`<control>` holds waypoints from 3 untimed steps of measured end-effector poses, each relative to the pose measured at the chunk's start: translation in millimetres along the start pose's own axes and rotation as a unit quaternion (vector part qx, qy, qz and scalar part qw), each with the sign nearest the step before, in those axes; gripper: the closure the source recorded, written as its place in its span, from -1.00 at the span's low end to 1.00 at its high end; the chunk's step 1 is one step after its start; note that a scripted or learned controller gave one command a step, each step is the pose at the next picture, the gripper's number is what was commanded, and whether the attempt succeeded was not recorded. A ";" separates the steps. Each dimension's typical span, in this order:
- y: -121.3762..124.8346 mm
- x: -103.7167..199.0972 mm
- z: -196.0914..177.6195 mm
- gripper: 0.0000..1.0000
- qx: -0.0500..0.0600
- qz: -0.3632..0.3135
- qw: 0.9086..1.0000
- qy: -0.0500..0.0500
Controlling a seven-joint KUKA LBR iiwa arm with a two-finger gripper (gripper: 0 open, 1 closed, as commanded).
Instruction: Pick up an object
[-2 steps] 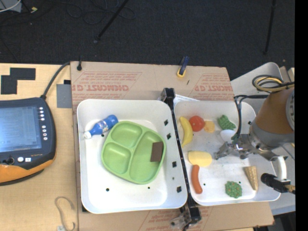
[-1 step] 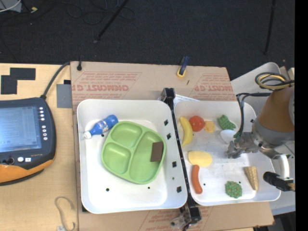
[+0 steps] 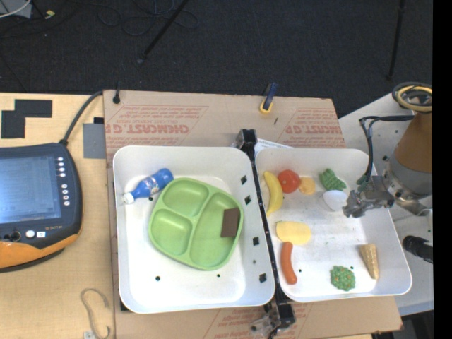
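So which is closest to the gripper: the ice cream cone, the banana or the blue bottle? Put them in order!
Measured from the gripper at the right bin's right side:
1. Ice cream cone, same bin, just below the gripper.
2. Banana, that bin's left edge.
3. Blue bottle, far side of the left bin.

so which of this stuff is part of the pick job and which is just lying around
In play: gripper over the right bin; white piece, green toy, cone nearby.

Lying about: green plate, brown block, bottle, tablet.
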State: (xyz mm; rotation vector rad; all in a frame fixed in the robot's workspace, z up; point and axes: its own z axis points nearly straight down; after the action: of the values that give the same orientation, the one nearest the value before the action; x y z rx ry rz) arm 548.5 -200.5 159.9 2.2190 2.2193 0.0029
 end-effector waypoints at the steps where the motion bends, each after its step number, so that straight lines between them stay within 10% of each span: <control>1: 2.3 1.6 -43.0 1.00 0.001 0.000 1.000 0.000; 3: -15.0 48.5 -58.0 1.00 0.004 -0.002 1.000 0.002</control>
State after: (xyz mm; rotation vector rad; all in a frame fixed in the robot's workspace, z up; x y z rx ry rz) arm 533.3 -152.0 217.8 2.2221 2.2291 -0.0019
